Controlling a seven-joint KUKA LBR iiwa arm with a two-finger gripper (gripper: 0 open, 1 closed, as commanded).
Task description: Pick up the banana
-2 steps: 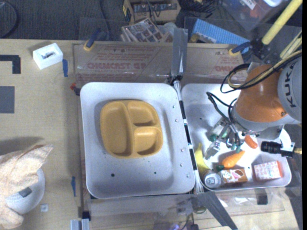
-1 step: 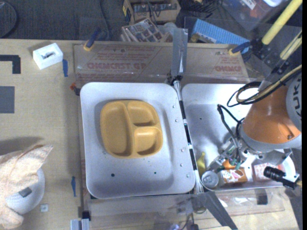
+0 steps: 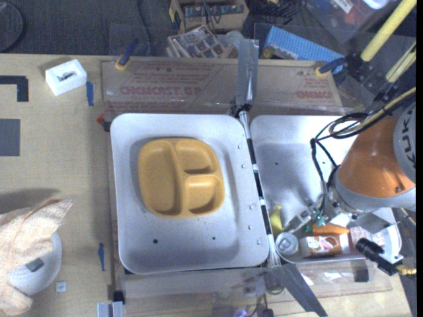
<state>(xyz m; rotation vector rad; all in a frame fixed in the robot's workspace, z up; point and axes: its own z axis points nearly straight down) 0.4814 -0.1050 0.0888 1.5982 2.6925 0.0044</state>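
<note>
the arm (image 3: 377,167) reaches in from the right and hangs low over the near part of the right bin (image 3: 291,144), its orange band covering much of what lies beneath. the gripper (image 3: 317,216) sits down among a small heap of clutter there, and whether it is released or clenched cannot be told, since the wrist hides it. the banana (image 3: 275,216) appears as a small yellow sliver at the near left edge of the right bin, close against the dividing wall, just left of the gripper. it is not seen held. near it lie a round metal can (image 3: 286,244) and a bottle (image 3: 324,244) with an orange cap on its side, crowding the corner, which likely makes a clean approach awkward. the left bin (image 3: 125,177) holds a yellow divided tray (image 3: 180,176), well apart from the work.
</note>
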